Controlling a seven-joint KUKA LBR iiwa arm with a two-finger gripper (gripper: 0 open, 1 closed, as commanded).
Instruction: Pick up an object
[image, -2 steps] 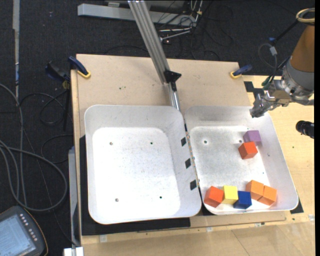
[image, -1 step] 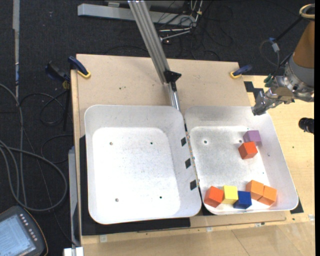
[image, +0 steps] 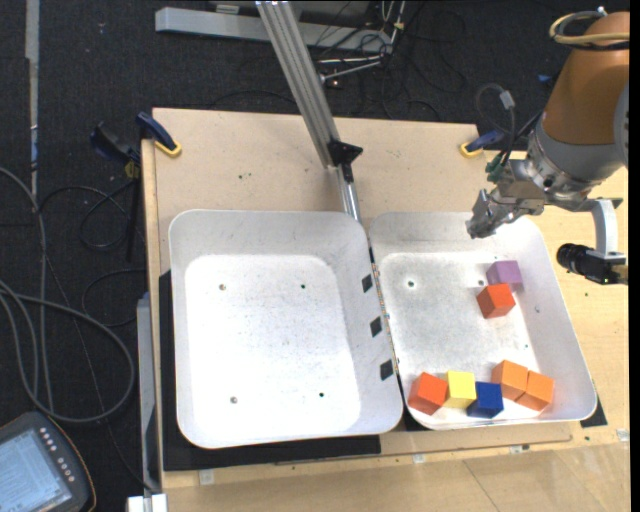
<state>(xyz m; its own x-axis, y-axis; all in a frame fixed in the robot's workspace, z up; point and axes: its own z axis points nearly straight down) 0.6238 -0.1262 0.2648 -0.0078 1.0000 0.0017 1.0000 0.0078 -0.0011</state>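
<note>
Blocks: four orange (image: 496, 300), one purple (image: 504, 272), one yellow (image: 461, 386), one blue (image: 488, 399).

A robotics lab: clamped bench (image: 260, 160), trailing cables (image: 60, 290), teach pendant (image: 35, 470).

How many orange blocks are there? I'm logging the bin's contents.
4, all in the right bin: one beside the purple block, one left of the yellow block, two at the near right corner.

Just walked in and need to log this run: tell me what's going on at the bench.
A grey arm with an orange band reaches in from the right, its hand at the far rim of the right bin. Nothing shows between its fingers. All the blocks lie in that bin: a purple block touching a red-orange one, and a cluster along the near edge with a yellow block and a blue block.
</note>
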